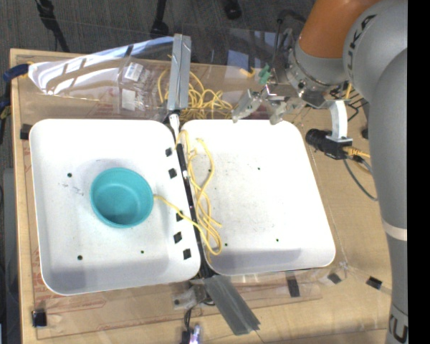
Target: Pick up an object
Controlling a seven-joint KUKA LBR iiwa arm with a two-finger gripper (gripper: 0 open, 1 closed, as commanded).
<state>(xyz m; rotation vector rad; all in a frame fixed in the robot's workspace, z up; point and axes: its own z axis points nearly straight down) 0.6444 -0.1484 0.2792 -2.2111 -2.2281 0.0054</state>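
Observation:
A teal bowl (122,197) sits upright in the left white bin (57,264), a little left of the bin's middle. My gripper (261,110) hangs above the far edge of the right white bin (272,249), well to the right of the bowl and apart from it. Its two fingers (243,107) are spread open with nothing between them.
A yellow cord (201,192) loops along the divider between the bins and trails over the right bin's left side. Clear plastic sheeting (122,77) lies behind the left bin. The grey arm (387,84) fills the right side.

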